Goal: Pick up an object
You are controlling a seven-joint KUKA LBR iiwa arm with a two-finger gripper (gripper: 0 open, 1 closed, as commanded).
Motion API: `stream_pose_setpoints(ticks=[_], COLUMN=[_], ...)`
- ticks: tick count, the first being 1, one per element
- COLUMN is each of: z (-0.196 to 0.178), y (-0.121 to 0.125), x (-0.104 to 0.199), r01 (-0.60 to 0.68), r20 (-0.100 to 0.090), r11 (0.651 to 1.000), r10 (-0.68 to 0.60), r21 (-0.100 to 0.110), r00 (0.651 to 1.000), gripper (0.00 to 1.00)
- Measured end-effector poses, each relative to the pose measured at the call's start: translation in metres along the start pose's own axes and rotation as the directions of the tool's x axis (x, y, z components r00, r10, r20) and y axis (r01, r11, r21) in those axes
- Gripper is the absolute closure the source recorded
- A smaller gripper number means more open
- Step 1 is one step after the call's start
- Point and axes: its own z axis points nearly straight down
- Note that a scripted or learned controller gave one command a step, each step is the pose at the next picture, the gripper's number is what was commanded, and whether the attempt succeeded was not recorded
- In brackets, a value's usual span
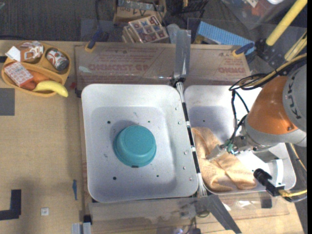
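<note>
Teal plastic makes up the one bowl (135, 146), which sits upside down near the middle of the left bin (97, 106). Two white bins stand side by side on the bench; the right bin (204, 101) holds one tan cloth (219, 167), rumpled and bunched against its near left corner, next to the wall between the bins. One grey arm (275, 113) with an orange band reaches in from the right and bends down over the right bin. Its gripper (225, 149) is low over the cloth, at the cloth's upper right edge, and seems to touch the fabric. Whether the claw is spread or pressed together cannot be told here, since it is small and partly hidden by the wrist. At the bench's far left corner, one orange tray (9, 74) carries a yellow banana (51, 87) and a few small packets.
</note>
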Motion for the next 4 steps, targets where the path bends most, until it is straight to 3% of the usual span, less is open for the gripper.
stream_pose_setpoints(ticks=[1, 2, 3, 4], z=[-0.0092, -0.0093, -0.0170, -0.0171], y=[0.0002, 0.0002, -0.0011, -0.0010], x=[-0.0013, -0.0013, -0.0024, -0.0024], r01=[-0.002, -0.002, -0.004, -0.004], r20=[0.002, 0.002, 0.002, 0.002], r11=[1.000, 1.000, 1.000, 1.000], r10=[0.002, 0.002, 0.004, 0.004], r21=[-0.002, -0.002, 0.000, 0.000], r00=[1.000, 1.000, 1.000, 1.000], gripper=[1.00, 0.00, 1.00, 0.00])
